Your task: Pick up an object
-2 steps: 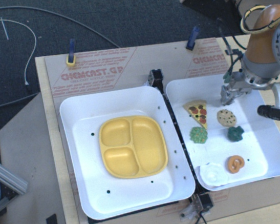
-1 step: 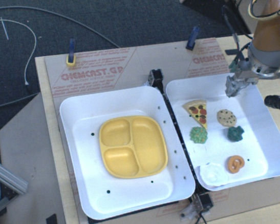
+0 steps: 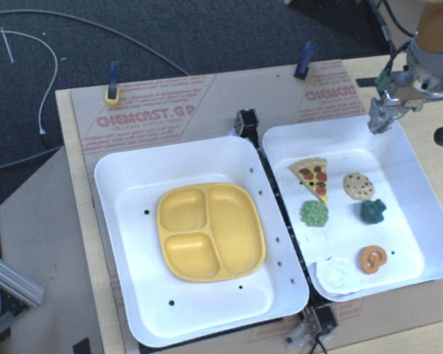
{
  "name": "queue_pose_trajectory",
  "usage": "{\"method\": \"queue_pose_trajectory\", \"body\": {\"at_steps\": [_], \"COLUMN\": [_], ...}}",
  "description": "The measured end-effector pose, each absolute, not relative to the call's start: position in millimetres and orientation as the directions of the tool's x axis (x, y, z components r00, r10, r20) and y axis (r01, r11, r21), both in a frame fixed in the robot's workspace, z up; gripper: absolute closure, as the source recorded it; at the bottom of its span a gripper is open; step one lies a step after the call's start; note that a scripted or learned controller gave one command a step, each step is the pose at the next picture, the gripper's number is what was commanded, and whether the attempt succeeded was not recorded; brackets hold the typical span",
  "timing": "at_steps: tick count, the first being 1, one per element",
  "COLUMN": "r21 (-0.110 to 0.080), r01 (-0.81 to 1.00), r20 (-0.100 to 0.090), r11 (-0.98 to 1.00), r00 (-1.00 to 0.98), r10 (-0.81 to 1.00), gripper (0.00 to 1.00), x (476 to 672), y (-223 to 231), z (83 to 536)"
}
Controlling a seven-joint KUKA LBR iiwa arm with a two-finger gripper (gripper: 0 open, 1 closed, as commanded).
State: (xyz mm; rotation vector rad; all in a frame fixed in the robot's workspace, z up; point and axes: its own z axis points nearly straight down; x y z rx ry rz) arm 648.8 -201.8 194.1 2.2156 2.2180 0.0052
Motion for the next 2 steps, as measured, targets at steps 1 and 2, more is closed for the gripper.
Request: {"method": "queue_pose_trajectory", "body": {"at_steps": [1,2], "r21": [0.006,-0.002], "r01": [1.000,1.000], "r20": [-0.001,0.002], "r11": [0.001,0.004], "r00": [-0.001,-0.004], "r10": [1.000,1.000], "gripper": [1.00,1.00], "x": [650.0,641.8], "y": [-201.8,-156.4], "z": [235.0,227.9]}}
